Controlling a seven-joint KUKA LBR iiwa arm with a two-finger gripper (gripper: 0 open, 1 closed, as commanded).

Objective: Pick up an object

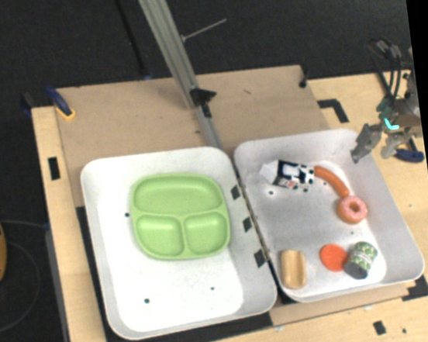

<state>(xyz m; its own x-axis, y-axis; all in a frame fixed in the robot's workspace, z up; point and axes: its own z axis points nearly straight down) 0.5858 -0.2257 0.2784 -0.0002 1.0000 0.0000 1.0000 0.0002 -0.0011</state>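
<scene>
Now: pre-grasp, gripper (374, 142) at right bin (391, 272) edge, fingers spread, holding nothing.
Next: descend onto pink donut (352, 209).

The claw (377, 145) is hanging at the far right of the camera view, its two grey fingers (361, 144) pointing down and spreading apart with nothing between them. A teal light is glowing on the wrist just above, below dark cabling.

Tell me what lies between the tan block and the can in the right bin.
In the camera view, an orange disc lies between the tan block and the can.
</scene>
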